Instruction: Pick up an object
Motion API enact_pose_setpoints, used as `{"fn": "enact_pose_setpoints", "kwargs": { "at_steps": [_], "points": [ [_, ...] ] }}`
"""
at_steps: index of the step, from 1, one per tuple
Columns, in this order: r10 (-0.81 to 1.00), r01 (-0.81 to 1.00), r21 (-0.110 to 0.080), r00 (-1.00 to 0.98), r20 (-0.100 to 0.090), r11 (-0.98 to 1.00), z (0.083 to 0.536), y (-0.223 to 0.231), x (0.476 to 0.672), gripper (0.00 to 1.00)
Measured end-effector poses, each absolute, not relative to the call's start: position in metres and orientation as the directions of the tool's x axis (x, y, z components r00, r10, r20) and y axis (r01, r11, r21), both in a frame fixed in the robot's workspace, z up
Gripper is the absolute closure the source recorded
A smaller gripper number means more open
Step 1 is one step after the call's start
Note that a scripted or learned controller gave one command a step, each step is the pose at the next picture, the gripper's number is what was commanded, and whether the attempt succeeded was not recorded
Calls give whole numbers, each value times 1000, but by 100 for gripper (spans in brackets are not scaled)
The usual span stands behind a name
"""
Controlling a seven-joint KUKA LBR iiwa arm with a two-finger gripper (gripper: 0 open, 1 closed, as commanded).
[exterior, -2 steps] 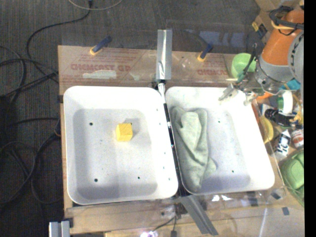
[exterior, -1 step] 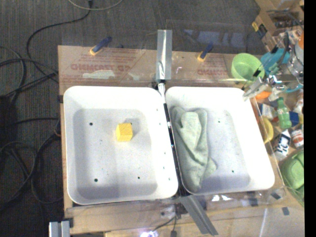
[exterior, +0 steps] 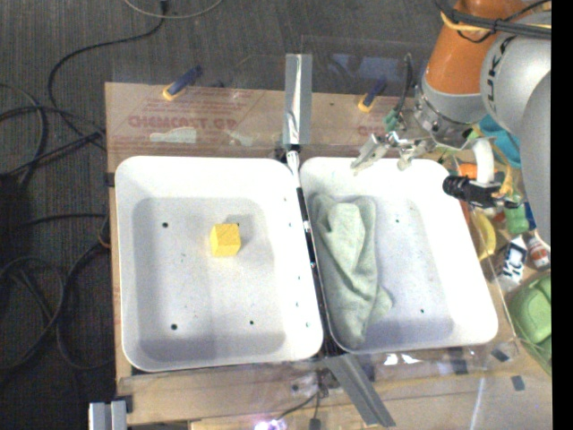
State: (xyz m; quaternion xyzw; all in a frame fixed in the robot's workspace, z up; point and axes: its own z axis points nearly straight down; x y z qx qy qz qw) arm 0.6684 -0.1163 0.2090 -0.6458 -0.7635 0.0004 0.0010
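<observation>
Cloth [exterior: 351,256] below, seemingly clear of gripper [exterior: 385,155]

Grey arm [exterior: 528,70] with an orange band [exterior: 461,47]; dark lettering on grey casing — metallic tool [exterior: 387,153].

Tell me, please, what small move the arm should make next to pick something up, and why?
Probably bring the pincer down and inward over the pale green cloth. The pincer hovers at the right bin's far rim, holding nothing, and the cloth lies closest; the yellow block sits in the left bin.
</observation>
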Motion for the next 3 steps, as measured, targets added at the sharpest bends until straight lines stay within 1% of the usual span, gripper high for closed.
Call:
{"fn": "enact_pose_setpoints", "kwargs": {
  "at_steps": [1, 2, 3],
  "points": [
    [960, 960, 6, -279, -1, 279, 96, -111, 606, 0],
    [954, 954, 16, -299, -6, 299, 93, -104, 607, 0],
    [954, 954, 19, -299, -2, 299, 104, -101, 608, 100]
  ]
}}
